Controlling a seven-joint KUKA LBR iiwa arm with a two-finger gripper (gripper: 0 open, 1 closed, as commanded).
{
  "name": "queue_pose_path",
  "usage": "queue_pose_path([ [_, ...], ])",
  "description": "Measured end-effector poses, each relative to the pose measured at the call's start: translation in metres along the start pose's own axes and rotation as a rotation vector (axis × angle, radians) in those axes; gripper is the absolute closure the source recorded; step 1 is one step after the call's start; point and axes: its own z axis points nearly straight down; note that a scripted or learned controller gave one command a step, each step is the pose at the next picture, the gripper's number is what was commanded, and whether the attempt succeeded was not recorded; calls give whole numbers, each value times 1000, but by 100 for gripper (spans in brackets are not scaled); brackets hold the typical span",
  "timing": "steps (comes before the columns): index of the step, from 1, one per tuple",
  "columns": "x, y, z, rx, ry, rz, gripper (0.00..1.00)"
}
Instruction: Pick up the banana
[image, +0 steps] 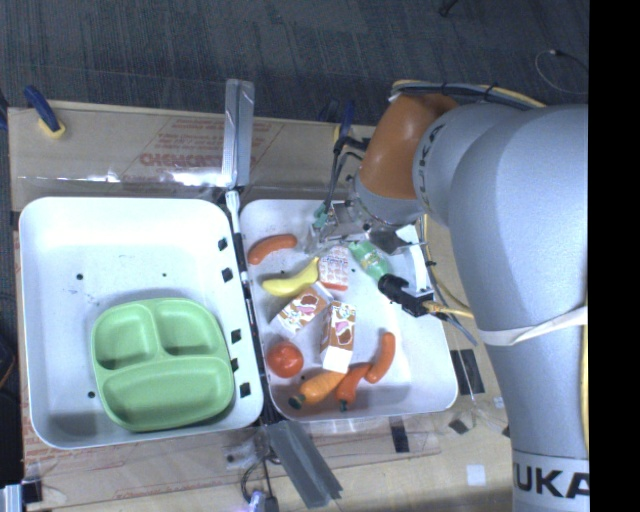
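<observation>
Step in hand: approach, nothing grasped yet. My claw (335, 228) sits at the upper part of the right bin (440, 385), centre of frame, tucked under my orange wrist band; it's too dark and cluttered there, so I cannot tell how it stands. Nothing visibly clamped in it.

Banana (290, 281) lies in the right bin's upper left part, near the divider wall, curved, tips pointing left and up-right. It's just below-left of my claw, near but apart. A sausage (272, 246) lies above it, close to the bin's top-left corner. A small carton (334, 267) sits just beside the banana's right tip, another carton (299, 312) just below it. Green bottle (368, 259) is further right, under my wrist.

Left bin (40, 300) holds a green divided tray (160, 365), not relevant.

Next move, as I judge it: shift claw down-left in frame until centred over the banana's middle, line the grip across its narrow width, descend. Tight spot, with cartons touching or nearly touching on two sides, so risk of catching a carton instead, or nudging the banana against the wall.
</observation>
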Motion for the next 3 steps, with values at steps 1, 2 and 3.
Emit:
queue_pose_path([
  [1,0,0,0,0,0,0,0],
  [2,28,-13,12,4,-2,216,0],
  [3,26,-12,1,4,-3,214,100],
])
